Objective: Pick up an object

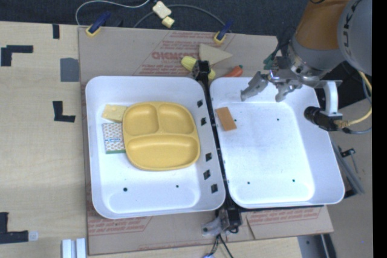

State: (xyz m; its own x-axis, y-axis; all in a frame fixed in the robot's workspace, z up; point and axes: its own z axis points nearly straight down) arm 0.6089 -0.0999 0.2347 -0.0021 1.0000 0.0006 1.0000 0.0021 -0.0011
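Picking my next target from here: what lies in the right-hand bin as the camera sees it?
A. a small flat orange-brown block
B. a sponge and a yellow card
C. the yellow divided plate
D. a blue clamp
A: a small flat orange-brown block lies near the right bin's upper left corner; the yellow divided plate sits in the left bin.

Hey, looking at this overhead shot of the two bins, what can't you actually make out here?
- Patterned card and pale yellow piece in the left bin: partly covered by the yellow divided plate.
- Card's print: too small to read.
- Items behind the bins, by the black divider clip: overlapping, unclear what they are.
- Arm: cut off by the top and right edges.
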